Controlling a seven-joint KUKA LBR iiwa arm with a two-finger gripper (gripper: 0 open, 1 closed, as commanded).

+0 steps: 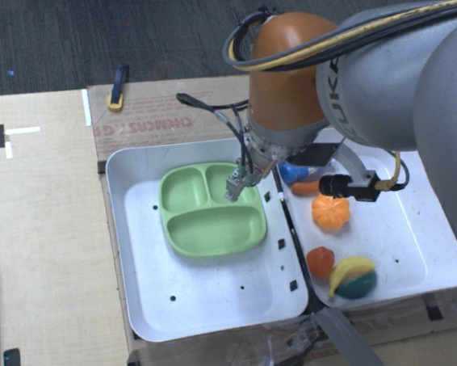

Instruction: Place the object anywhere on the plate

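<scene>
A light green divided plate (212,211) lies in the left bin (208,302), toward its back. My gripper (238,183) hangs over the plate's right rear compartment, close to the plate's right rim. I see nothing clearly held at its tip. In the right bin (415,256) lie an orange fruit (331,212), a red piece (321,261) and a yellow and green piece (353,277). A blue piece (294,171) and a small orange piece (304,186) sit partly hidden under the wrist.
The arm's orange band (292,58) and grey body cover the back of the right bin. The ridge between the two bins (293,236) runs just right of the plate. A yellow and blue clamp (118,88) lies on the cardboard behind the bins.
</scene>
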